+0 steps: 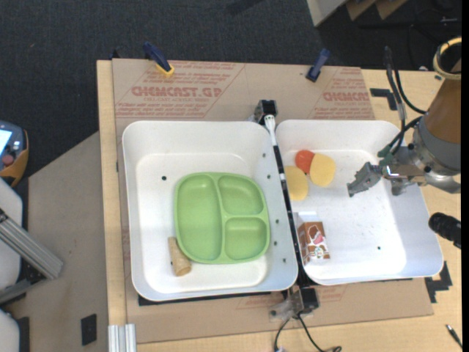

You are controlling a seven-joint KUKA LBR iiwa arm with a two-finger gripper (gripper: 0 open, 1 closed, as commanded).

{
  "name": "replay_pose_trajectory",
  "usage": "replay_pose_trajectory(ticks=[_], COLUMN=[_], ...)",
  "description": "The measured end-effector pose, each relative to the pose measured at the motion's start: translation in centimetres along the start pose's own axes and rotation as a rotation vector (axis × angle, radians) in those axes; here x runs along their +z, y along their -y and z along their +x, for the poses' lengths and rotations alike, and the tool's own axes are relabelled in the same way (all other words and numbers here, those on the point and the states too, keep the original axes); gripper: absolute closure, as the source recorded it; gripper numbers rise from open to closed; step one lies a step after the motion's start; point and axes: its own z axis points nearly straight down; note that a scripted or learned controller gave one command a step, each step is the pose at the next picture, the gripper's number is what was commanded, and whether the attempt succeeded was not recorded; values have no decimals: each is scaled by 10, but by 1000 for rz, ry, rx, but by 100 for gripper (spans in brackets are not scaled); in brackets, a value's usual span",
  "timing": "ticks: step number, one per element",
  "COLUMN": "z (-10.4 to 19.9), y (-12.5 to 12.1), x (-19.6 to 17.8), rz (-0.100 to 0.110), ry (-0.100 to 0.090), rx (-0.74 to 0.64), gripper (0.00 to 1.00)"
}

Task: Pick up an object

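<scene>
Over the right bin (410, 259), the pincer (359, 184) hangs with jaws narrow and nothing between them. At its 9 o'clock lie a yellow piece (322, 169), a red piece (305, 158) and another yellow piece (296, 183); a snack packet (313, 241) sits at 7 o'clock.

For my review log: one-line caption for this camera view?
Gripper hovers over the right bin beside yellow and red pieces; green divided plate lies in the left bin.

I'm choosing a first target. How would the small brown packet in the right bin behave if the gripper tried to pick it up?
The packet lies flat on the bin floor, so fingers may struggle to get under it. It looks thin and probably light and floppy. Its printed wrapper may be slick, so it could slide when pushed.
</scene>
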Motion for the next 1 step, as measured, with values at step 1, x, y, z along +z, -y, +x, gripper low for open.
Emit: replay_pose_trajectory(ticks=[1], z=[19], y=[-52], x=[101], rz=[7], ry=[-2], rx=[-3], gripper=[0])
